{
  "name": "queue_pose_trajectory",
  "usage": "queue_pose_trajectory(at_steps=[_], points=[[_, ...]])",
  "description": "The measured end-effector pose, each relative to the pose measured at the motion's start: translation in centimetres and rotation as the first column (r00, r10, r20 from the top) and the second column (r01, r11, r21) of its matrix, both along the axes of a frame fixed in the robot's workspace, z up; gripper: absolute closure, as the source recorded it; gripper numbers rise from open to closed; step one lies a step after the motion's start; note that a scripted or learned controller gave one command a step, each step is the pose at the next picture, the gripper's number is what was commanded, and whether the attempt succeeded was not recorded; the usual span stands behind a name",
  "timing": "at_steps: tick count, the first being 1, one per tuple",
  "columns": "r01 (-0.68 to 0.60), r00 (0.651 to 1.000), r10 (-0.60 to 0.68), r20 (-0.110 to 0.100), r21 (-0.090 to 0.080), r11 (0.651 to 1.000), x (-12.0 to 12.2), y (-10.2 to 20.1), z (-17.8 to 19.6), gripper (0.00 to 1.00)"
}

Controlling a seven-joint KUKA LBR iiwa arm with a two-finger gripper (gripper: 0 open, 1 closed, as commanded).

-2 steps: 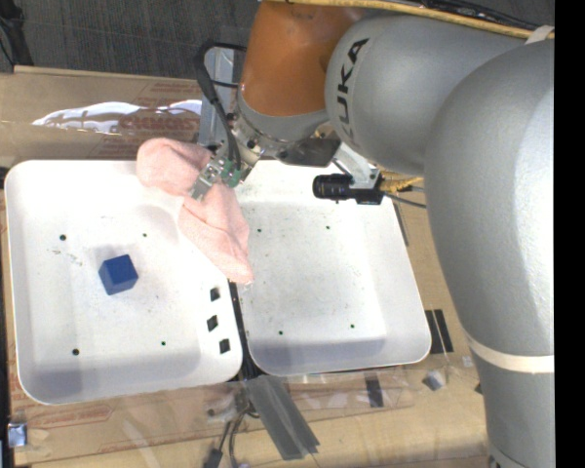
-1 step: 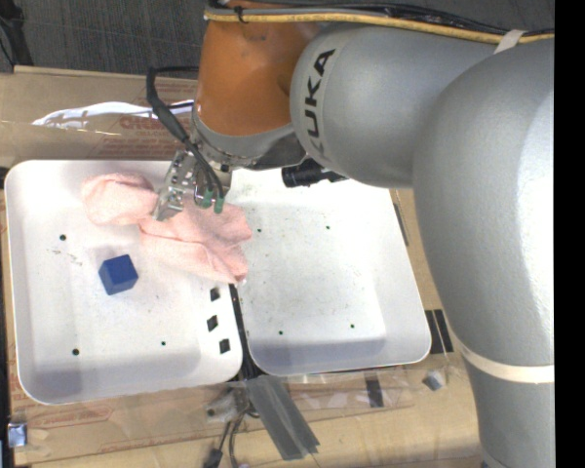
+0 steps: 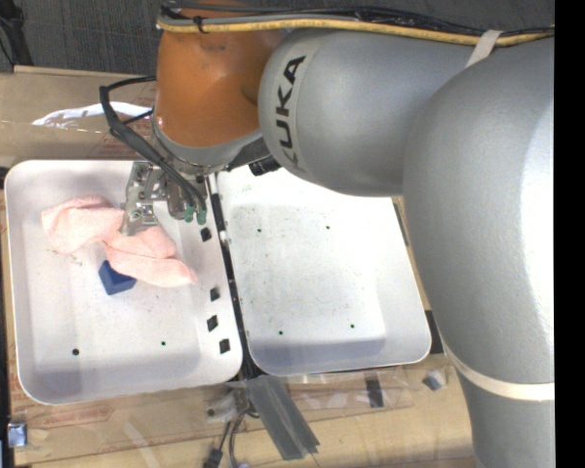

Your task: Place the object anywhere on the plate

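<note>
Camera view, read from the near edge of the bench to the far one. Two shallow white bins are being shown side by side; the right bin (image 3: pixel 322 291) is being overhung by the grey arm (image 3: pixel 448 144), which is reaching in from the right. In the left bin (image 3: pixel 39 359), a small blue block (image 3: pixel 116 279) is lying just beside, and partly tucked under, a pink crumpled piece (image 3: pixel 148 257); a second pink piece (image 3: pixel 78 224) is lying a little farther back and to the left. No plate can be made out, so the goal spot is being left unidentified. Farther back, the gripper (image 3: pixel 148 203) is being held low over the left bin, at the far edge of the nearer pink piece, presumably so that a grasp can be attempted there. Whether it is spread or closed, or gripping anything, cannot be told, since it is blurred and shadowed by the orange band (image 3: pixel 205 76) above the wrist.
</note>
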State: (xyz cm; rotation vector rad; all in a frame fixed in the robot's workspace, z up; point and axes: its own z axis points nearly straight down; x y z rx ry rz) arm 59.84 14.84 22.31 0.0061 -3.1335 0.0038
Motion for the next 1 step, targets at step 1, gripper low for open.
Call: queue_pose_trajectory(at_steps=[1], points=[[0.001, 1.0, -0.001, 0.001, 0.0, 1.0, 0.02, -0.03, 0.05, 0.0]])
